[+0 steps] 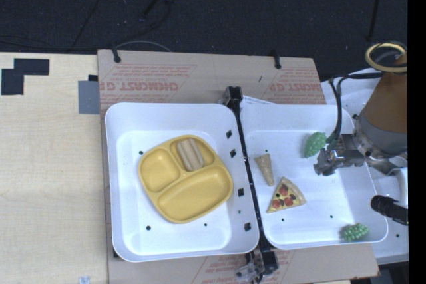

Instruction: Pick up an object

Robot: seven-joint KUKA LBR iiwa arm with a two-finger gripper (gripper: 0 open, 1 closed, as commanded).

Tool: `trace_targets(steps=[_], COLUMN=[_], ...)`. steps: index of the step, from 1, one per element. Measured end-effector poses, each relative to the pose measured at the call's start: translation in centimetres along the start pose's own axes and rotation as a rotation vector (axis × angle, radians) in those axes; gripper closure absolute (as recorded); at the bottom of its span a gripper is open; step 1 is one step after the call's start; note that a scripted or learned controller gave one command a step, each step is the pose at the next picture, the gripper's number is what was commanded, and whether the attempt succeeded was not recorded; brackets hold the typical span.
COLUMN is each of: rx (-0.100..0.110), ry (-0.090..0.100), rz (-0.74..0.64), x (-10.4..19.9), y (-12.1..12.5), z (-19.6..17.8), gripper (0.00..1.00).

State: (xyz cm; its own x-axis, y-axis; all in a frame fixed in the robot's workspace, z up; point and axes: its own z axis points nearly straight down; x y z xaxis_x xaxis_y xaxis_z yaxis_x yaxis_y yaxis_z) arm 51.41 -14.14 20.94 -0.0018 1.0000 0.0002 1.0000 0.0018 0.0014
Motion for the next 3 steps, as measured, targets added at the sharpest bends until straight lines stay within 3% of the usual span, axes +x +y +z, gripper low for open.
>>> trace_targets(steps=[1, 3], rx=[0.001, 0.006], ry=[0.000, 0.002], rz=[0.000, -0.003], x=[0.0, 11.2], y=[0.1, -0.4], z=[-4.3, -2.4], gripper=[1.00, 1.00])
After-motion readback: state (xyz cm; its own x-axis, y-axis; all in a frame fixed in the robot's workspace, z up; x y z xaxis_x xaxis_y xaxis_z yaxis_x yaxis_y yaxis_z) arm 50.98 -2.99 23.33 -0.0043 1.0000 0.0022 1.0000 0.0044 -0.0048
